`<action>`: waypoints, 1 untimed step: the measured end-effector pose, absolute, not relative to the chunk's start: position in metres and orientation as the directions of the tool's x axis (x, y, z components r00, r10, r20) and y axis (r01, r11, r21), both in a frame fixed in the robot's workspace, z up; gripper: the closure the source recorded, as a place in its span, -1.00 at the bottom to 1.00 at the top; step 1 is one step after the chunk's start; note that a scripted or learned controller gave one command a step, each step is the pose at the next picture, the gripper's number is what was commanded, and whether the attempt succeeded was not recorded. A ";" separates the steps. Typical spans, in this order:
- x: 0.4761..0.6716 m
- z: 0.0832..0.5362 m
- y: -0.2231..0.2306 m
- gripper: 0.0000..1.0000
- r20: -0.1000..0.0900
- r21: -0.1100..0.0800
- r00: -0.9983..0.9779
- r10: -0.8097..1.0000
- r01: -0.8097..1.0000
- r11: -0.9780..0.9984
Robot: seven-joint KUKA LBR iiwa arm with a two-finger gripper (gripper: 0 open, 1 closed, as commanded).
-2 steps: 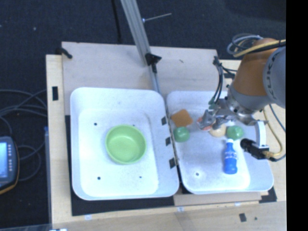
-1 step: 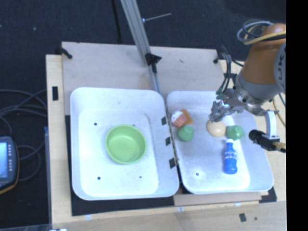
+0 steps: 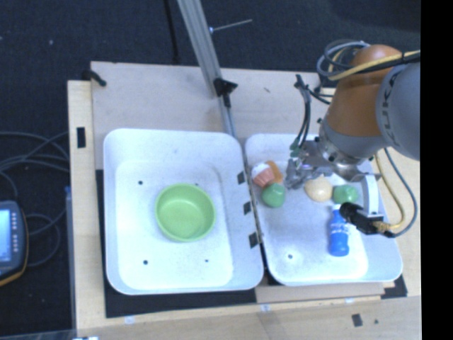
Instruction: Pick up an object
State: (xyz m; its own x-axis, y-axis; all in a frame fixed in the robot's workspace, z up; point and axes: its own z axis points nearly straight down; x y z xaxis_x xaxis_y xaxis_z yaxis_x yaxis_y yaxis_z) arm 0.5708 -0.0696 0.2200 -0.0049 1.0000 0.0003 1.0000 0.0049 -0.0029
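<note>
Several items crowd the right bin (image 3: pixel 382 264); gripper (image 3: pixel 297 170) low near the orange toy (image 3: pixel 265 173), finger spread unclear. It should target one isolated piece.

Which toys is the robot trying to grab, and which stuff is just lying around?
For the job:
gripper
orange toy
green ball
cream egg
green block
blue bottle

Lying about:
green bowl, in the left bin
handheld screen

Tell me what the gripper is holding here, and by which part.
It cannot be told. The gripper is low in the right bin among the objects, with nothing visibly between its fingers.
</note>
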 end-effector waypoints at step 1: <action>0.558 0.215 -0.022 1.00 0.000 -0.002 -0.005 1.000 1.000 0.005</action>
State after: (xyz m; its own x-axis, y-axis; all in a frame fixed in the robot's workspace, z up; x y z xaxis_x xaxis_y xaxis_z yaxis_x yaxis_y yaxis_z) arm 0.5576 -0.0219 0.2148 -0.0050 1.0000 -0.0001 1.0000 0.0050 -0.0024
